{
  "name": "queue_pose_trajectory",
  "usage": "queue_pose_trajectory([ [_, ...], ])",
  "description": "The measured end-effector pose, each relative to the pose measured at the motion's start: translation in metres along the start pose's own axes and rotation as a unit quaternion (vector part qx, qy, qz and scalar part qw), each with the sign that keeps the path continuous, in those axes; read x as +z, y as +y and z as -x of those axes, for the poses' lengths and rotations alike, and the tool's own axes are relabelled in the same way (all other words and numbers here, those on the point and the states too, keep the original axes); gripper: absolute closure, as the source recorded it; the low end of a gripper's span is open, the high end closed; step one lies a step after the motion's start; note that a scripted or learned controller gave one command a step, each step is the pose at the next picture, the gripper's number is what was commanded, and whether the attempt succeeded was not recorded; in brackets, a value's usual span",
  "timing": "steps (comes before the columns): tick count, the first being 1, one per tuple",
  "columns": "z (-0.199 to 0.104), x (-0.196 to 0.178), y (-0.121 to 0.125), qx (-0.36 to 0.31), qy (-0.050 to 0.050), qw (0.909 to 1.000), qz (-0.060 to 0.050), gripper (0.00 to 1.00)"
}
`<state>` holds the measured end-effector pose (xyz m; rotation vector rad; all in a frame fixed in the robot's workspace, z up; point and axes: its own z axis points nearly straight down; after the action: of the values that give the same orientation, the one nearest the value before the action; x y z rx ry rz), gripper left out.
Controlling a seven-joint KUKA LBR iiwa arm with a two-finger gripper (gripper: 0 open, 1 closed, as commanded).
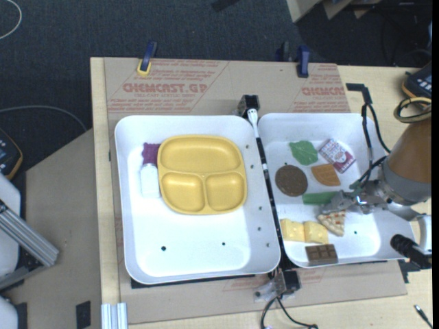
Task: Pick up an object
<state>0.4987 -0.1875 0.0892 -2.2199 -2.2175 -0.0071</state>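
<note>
Brown chocolate bar [321, 253] nearest, at right bin's [363, 249] front edge. My end effector [341, 205] low over the pizza slice [333, 220], likely my pick; grip state unclear. Green piece [318, 198] touching. Yellow tray [202, 173] in left bin [199, 252].

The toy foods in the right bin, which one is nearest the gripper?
The pizza slice, the triangular piece just under the gripper. The brown cookie and chocolate bar lie farther away.
</note>
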Motion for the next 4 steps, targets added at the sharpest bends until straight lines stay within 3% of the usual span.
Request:
queue_pose_trajectory([
  [1, 0.001, -0.015, 0.003, -0.001, -0.003, 1.0000, 0.006, 1.00],
  [3, -0.005, -0.129, 0.002, -0.001, -0.004, 1.0000, 0.003, 1.00],
  [4, -0.056, -0.141, 0.013, -0.004, -0.003, 1.0000, 0.002, 1.00],
])
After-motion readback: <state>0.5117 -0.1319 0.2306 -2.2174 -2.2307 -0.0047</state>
